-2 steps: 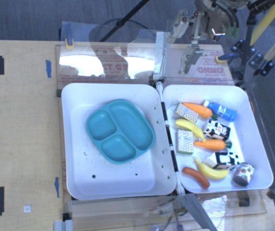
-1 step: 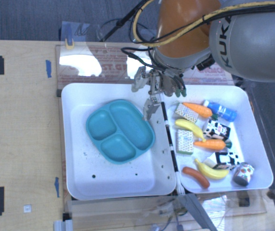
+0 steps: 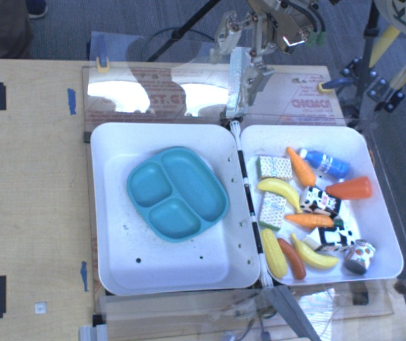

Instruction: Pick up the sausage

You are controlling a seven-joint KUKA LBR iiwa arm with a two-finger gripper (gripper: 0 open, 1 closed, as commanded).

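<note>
Camera view finds the sausage [image 3: 292, 258], a reddish-brown link, lying near the front edge of the right bin [image 3: 382, 222], between a corn cob [image 3: 273, 251] on its left and a banana [image 3: 314, 254] on its right, touching both or nearly so. Beyond them lie a carrot [image 3: 309, 219], a black-and-white cow-patterned item [image 3: 320, 202], a second banana [image 3: 280, 188], two checked green-and-white pieces [image 3: 275, 168], another carrot [image 3: 302, 166], a blue bottle [image 3: 326, 163] and an orange-red piece [image 3: 350, 188]. The left bin [image 3: 111, 212] carries a teal three-compartment plate [image 3: 177, 192]. Behind the bins a cardboard sheet [image 3: 302, 94] bears red print too faint to read for certain. The tool [image 3: 249, 66] hangs high behind the seam between the bins, well apart from the sausage; I cannot tell how it is set, and it has hold of nothing visible. At the top right a grey housing [image 3: 400, 2] shows the letters "KU"
</note>
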